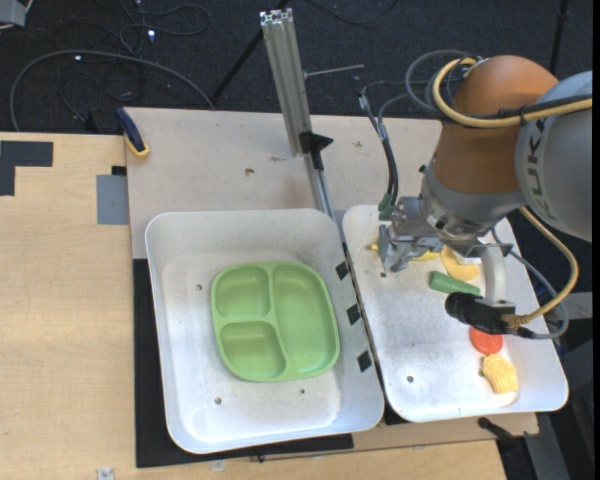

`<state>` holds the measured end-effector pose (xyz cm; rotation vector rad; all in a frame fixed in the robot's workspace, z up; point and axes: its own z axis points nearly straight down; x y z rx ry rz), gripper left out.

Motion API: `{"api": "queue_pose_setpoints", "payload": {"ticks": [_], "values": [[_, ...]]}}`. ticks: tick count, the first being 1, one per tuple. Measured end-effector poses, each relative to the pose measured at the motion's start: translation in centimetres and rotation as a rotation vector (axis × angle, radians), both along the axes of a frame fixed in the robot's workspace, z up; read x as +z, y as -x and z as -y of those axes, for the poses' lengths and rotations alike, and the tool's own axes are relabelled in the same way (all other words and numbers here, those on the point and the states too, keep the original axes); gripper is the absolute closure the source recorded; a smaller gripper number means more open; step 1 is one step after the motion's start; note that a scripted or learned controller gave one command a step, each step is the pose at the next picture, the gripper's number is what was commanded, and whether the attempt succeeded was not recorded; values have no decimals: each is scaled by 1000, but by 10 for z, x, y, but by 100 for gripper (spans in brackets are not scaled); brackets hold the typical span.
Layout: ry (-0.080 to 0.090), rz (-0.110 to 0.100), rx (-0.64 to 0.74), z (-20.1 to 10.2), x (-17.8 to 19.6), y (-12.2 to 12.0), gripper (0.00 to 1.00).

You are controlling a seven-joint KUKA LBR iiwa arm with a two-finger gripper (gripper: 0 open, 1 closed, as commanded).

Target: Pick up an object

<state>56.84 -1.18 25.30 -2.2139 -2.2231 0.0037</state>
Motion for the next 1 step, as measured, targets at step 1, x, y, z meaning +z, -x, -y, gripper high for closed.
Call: {"api": "queue_pose_setpoints", "payload": {"ticks": [1], "values": [[0,-1,0,-47,-14,12,100]]}}
